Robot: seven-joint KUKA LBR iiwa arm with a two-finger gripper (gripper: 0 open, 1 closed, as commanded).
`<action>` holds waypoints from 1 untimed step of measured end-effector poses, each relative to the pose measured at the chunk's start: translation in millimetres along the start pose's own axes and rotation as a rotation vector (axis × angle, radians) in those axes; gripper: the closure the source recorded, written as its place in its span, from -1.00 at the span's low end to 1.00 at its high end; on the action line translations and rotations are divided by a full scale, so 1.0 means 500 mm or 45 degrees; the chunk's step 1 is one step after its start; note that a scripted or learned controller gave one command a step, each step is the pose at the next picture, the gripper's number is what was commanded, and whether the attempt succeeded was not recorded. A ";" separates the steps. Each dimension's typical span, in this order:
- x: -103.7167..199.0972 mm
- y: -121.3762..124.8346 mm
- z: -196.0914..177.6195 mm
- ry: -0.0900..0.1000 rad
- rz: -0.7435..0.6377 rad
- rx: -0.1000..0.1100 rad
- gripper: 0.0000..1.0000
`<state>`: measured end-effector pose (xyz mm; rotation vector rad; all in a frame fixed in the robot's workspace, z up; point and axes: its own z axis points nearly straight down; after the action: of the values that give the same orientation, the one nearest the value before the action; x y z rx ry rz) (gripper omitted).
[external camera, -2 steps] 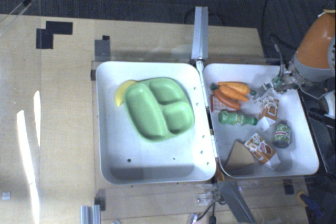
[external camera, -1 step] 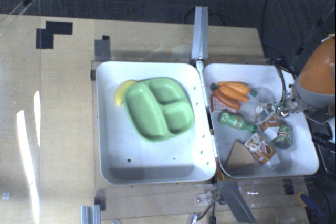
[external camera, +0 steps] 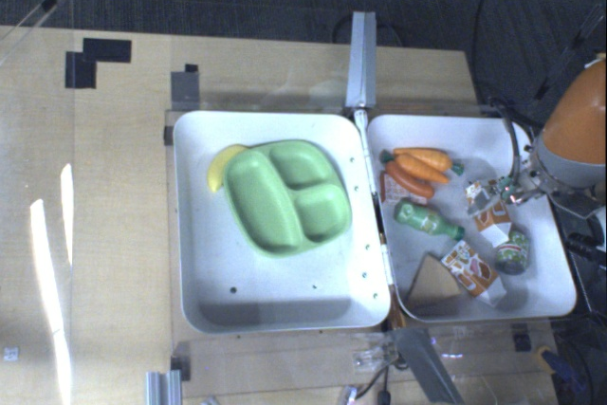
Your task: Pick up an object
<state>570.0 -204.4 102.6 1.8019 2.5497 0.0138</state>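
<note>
Carrots [external camera: 418,168] lie in the right bin [external camera: 560,299], well to the left of the gripper [external camera: 513,192]; whether its jaws are released or clenched cannot be told. A green bottle [external camera: 426,221] lies below-left of them.

Right bin [external camera: 555,303] holds two carrots [external camera: 419,168]; green bottle [external camera: 425,220] lying flat; small packets [external camera: 470,266].

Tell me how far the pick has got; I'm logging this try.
Nothing looks picked yet. The carrots, green bottle, can and snack packets all lie in the right bin; the green tray sits in the left bin. The arm is at the right bin's edge. Grasping and lifting remain.
</note>
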 end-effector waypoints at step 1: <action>0.106 0.086 -0.302 0.006 0.208 0.014 1.00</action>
<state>589.8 -139.2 253.7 2.0109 2.4026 0.0072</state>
